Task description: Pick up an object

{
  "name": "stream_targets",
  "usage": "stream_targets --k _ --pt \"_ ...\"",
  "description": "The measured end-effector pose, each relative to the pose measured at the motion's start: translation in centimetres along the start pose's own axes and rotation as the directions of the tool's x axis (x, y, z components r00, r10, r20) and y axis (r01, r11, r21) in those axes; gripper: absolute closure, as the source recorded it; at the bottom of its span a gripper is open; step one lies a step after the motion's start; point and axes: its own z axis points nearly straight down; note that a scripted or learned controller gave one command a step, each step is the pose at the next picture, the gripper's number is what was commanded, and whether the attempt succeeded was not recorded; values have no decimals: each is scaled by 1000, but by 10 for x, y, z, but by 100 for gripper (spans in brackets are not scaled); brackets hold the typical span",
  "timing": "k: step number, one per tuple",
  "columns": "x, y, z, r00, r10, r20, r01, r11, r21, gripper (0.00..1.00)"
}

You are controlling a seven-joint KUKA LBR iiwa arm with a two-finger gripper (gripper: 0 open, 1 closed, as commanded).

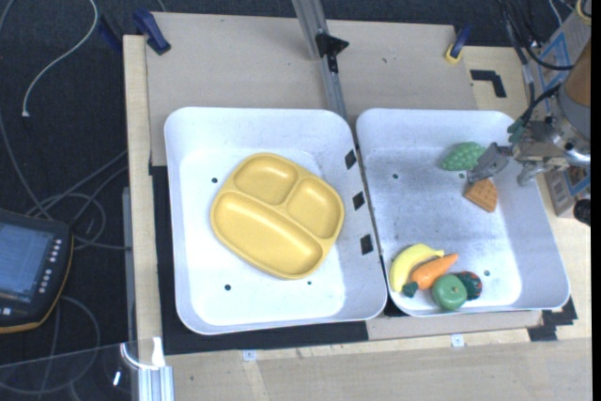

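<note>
The gripper [488,166] hung low over the right bin [526,230], out toward three o'clock on the bench, and I could not tell from where I stood how it was set. Its dark tip sat between two pieces: a green leafy toy [462,156] just at its ten o'clock, and an orange-brown wedge [483,194] just at its six o'clock. It looked to me as though one of those two was the target, and the wedge seemed the likelier, since the tip pointed down at its upper edge. Whether metal touched either piece I could not say.

The wedge lay flat on the speckled white floor, a small triangular thing with a waffled or crusted face, rather like a slice of toast or pizza. It sat apart from the walls, which should have left room to come at it from above.

The other toys were crowded into the bin's six o'clock corner: a yellow banana [409,262], a carrot [434,269] lying across it, and a green round fruit [451,292] touching both. That huddle would have been awkward to pick from. In the left bin [188,155] a yellow divided plate [277,216] lay alone at the centre.
</note>
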Motion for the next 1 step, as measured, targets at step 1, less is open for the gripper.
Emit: stream_targets --k 1 --pt "0 0 0 1000 0 0 0 1000 0 0"
